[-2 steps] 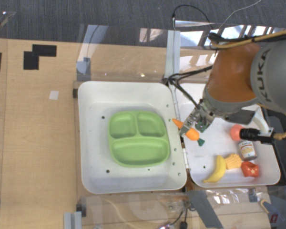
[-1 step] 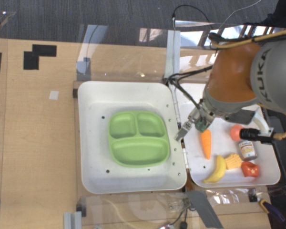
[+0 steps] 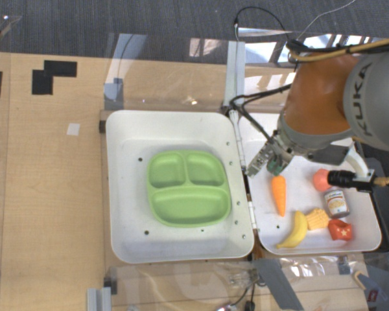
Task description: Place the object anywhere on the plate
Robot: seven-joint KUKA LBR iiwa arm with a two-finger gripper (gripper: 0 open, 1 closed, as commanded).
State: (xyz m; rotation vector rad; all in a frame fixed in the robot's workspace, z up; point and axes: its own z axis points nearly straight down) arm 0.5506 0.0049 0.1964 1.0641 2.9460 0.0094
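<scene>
The pincer (image 3: 270, 161), its grip state impossible to tell, hangs just above the carrot (image 3: 279, 194) in the right bin (image 3: 375, 238), and could nudge it instead of carrying it to the green plate (image 3: 188, 188).

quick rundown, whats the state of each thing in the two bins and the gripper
green plate: flat in the left bin, nothing on it
gripper: over the right bin, just above the carrot
carrot: lying flat, not gripped
banana: lying flat
corn: lying beside the banana
small can: upright
red toy: resting at the near corner
</scene>
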